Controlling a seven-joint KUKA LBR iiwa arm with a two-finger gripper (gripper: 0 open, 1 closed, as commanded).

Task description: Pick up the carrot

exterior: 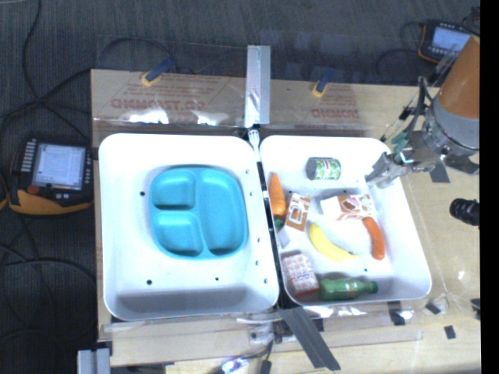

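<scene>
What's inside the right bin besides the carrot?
In the right bin, the carrot lies along the left wall. With it: a can, banana, hot dog, green bottle and small packets. Anything under the packets is hidden.

1. We find red printed lettering on the brown cardboard sheet (pixel 179 104) behind the two bins; it appears upside down and blurred, so we cannot read it.
2. The small red-and-white printed carton (pixel 299 211) and the white printed packet (pixel 352 206) carry graphics too small to read.
3. The green-labelled can (pixel 323 168) shows no legible wording.
</scene>
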